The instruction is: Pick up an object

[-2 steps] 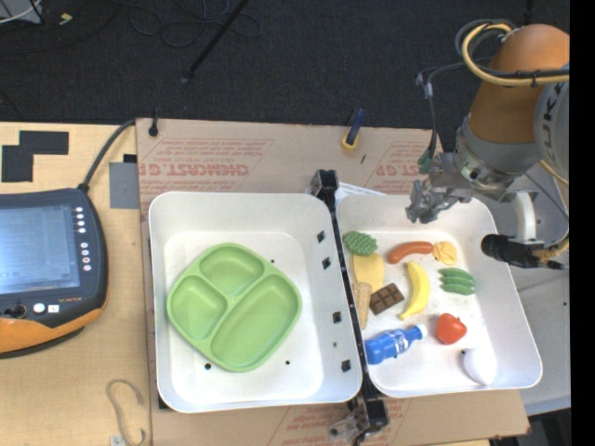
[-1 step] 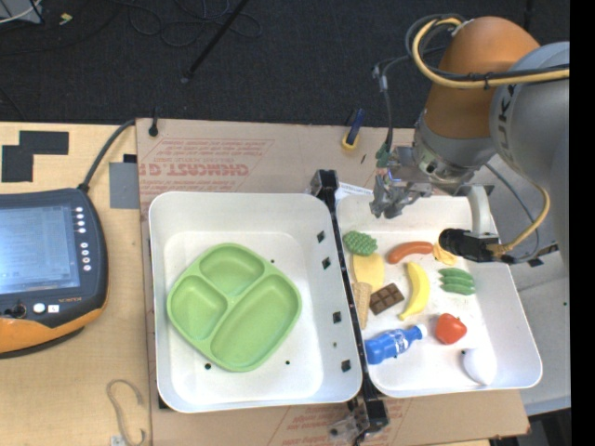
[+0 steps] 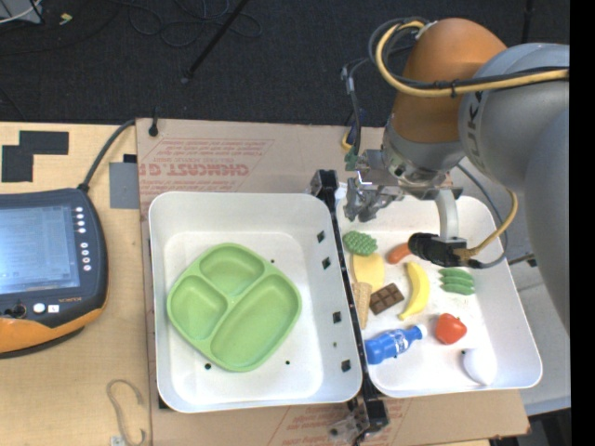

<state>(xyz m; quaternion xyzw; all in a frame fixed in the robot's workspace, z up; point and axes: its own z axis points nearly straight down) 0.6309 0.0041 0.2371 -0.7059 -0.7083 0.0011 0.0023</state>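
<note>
My claw [image 3: 363, 198] hovers over the far corner of the right bin [image 3: 521, 342]; I cannot tell its grip state. Nearest below it lies the green toy [image 3: 360, 243], a likely pick.

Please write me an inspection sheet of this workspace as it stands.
Surface: two white bins on cardboard.
Job's things: right bin holds banana, blue bottle, red tomato, green pods, brown block, white piece.
Clutter: green divided plate in left bin.
Grippers: pincer at right bin's far left corner.
Cables: yellow hose looped on arm.
Surroundings: tablet left.
</note>
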